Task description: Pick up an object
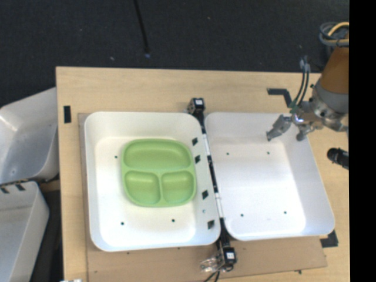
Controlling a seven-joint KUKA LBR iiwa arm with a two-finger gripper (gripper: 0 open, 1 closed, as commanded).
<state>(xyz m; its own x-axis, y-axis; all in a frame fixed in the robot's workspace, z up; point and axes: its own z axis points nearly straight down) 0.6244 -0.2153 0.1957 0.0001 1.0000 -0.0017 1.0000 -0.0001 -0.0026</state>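
Observation:
A light green divided plate (158,171) with three compartments lies flat in the middle of the left white bin (100,216). My gripper (288,130) hangs over the far right corner of the right white bin (311,204), well away from the plate. Its two grey fingers (276,131) stand apart with nothing between them, so it is open. The arm's orange band shows at the right edge above the wrist.
The two bins meet along a central seam with black clips (207,175). The wooden bench (147,87) frames both bins. A white container (23,145) sits off the bench to the left, and small black cable fittings (195,105) sit at the seam's ends.

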